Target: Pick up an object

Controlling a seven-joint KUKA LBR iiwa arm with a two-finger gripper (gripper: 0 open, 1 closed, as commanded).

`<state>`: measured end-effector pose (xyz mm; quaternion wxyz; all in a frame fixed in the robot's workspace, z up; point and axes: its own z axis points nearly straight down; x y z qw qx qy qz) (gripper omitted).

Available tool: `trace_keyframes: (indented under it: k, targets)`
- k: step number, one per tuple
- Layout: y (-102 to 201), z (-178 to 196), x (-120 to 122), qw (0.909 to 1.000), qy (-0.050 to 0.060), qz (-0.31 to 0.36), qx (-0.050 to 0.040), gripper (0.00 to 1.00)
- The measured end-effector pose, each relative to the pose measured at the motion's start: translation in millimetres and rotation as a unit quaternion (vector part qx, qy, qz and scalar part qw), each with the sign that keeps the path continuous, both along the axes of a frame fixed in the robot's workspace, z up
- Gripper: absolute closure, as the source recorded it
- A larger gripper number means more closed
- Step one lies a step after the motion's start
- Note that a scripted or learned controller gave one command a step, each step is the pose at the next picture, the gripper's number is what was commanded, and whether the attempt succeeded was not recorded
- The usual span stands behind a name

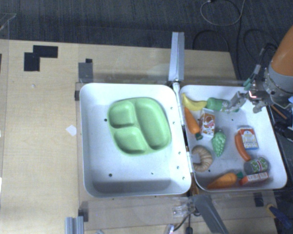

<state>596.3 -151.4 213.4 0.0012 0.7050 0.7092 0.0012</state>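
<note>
My gripper (245, 101) hovers over the far right part of the right bin (278, 145), fingers spread open with only white bin floor between them. Its left finger (233, 104) is close to a green toy (215, 103) that lies beside a yellow banana (193, 102). Lower in that bin lie an orange carrot (191, 122), a white and red packet (208, 124), a bumpy green piece (219, 143), a brown pastry ring (202, 158), an orange sausage (241, 149) beside a small box (248, 137), a can (257, 165) and a second carrot (223, 180).
The left bin (95, 169) holds a green divided plate (138, 125). A metal post (177, 57) stands at the far end of the wall between the bins. Cables (224, 13) run across the dark floor beyond the bench.
</note>
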Motion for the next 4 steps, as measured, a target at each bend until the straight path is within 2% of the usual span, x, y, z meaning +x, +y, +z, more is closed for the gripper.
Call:
trace_keyframes:
  k: [1,2,3,4]
  targets:
    - [-3.6,-111.3,19.7,0.9986,-0.003,0.052,-0.0010,0.00]
    - [-7.7,-129.7,63.6,0.9996,0.025,-0.012,0.0033,0.00]
    - [-7.8,-119.4,63.4,0.9996,0.027,-0.011,0.0024,1.00]
    - [4.2,7.7,68.7,1.0000,-0.003,0.008,-0.0009,1.00]
